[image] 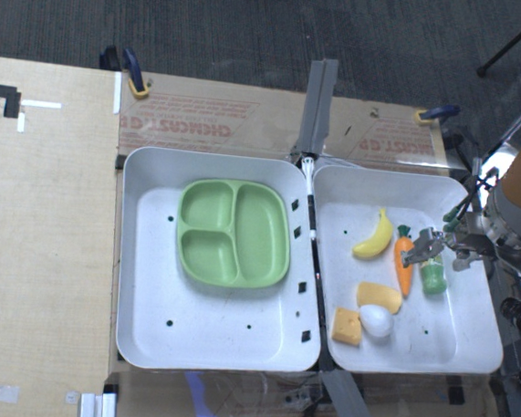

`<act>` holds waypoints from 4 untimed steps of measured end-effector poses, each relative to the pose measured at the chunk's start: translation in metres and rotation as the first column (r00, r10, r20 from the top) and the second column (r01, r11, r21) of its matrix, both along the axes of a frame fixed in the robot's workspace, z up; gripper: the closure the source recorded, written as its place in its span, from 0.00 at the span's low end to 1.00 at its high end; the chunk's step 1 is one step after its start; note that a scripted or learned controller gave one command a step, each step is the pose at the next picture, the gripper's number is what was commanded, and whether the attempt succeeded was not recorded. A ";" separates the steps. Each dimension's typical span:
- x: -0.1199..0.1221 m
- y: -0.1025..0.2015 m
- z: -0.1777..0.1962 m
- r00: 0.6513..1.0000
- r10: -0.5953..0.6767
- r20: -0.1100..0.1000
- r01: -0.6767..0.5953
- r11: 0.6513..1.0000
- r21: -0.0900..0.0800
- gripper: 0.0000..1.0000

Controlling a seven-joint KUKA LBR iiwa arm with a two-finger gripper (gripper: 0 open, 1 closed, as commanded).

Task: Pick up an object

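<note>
The gripper (425,244) hangs low over the right bin (466,356), its tips just above the carrot (404,265); how far it is open cannot be told, and nothing is seen held in it. The carrot lies directly under and just left of it, with a green object (433,279) touching on the right. A banana (376,238) lies near to the left. Further down sit a yellow wedge (380,295), a white egg (376,320) and an orange block (347,327). The left bin (140,320) holds a green divided plate (234,233)
</note>
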State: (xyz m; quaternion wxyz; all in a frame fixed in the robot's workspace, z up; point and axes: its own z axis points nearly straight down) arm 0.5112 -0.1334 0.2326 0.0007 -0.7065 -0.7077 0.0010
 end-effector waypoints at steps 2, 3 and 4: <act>0.060 -0.030 -0.142 0.997 0.083 0.001 -0.083 0.997 0.000 0.00; 0.063 -0.033 -0.127 0.997 0.079 0.011 -0.079 0.997 -0.005 1.00; 0.064 0.064 -0.042 0.988 0.153 0.000 -0.153 0.988 0.000 1.00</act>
